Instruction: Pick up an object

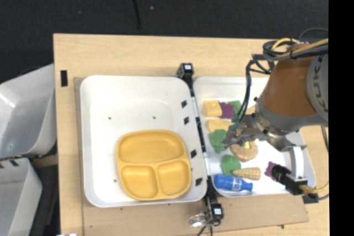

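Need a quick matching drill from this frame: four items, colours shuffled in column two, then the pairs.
Column 1:
1. divided tray in the left bin
2. bottle at the right bin's near edge
3. cone beside the bottle
4. block at the right bin's far side

Column 2:
A. purple
B. tan
C. yellow
D. blue

Pairs: 1-C, 2-D, 3-B, 4-A

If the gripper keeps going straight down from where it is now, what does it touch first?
Most likely the round tan cookie-shaped toy right under the gripper in the right white bin, though depth is hard to judge from this slanted view.
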